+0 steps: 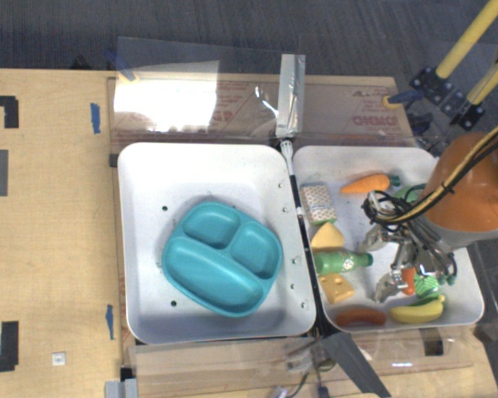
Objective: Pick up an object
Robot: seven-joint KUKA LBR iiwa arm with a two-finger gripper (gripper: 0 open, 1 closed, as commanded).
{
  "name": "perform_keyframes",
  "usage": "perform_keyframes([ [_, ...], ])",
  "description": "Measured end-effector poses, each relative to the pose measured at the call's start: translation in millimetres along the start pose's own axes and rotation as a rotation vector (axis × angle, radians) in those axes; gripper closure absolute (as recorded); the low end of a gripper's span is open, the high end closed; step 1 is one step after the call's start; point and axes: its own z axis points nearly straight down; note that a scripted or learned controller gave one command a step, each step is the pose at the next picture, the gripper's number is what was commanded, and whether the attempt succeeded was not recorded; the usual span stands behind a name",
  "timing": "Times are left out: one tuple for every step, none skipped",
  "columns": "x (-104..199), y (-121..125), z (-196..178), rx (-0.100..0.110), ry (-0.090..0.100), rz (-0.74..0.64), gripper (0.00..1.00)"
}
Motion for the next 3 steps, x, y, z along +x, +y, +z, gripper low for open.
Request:
perform_keyframes([
  [-1,-22,0,0.001,-0.003,-0.131,0.00],
  [-113,26,2,-0.002,0.000,-0.023,0.00],
  [-48,11,1,0.000,0.002,-0.018,0.00],
])
